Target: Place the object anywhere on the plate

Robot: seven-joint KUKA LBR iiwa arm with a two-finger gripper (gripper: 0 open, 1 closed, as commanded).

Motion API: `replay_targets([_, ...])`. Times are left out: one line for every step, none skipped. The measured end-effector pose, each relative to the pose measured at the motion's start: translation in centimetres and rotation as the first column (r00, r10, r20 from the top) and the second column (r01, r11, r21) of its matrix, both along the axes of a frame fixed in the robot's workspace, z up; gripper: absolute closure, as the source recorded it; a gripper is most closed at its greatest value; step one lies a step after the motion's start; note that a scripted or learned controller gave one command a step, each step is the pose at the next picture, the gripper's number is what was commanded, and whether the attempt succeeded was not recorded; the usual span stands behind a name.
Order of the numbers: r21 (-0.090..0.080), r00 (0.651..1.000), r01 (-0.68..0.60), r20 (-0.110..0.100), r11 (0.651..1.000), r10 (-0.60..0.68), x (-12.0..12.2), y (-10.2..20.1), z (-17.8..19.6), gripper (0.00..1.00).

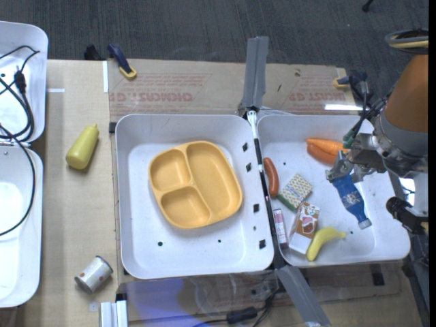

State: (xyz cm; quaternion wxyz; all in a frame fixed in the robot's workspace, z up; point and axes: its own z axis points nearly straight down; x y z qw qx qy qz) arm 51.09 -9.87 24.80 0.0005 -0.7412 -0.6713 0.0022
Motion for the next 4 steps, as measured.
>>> replay_targets([0.001,0.975,-0.223,0.0,0.975,0.223,4.5,8.7,-2.5,1.0])
replay_targets([0.003,0.87,-0.492,-0.001,0.87,0.492,5.6,7.9,-4.8,1.0])
replay_targets([0.003,0.872,-0.49,-0.003,0.872,0.49,5.6,7.7,-4.1,1.0])
replay_targets([0.002,0.84,-0.543,0.001,0.84,0.543,10.9,14.4,-4.6,1.0])
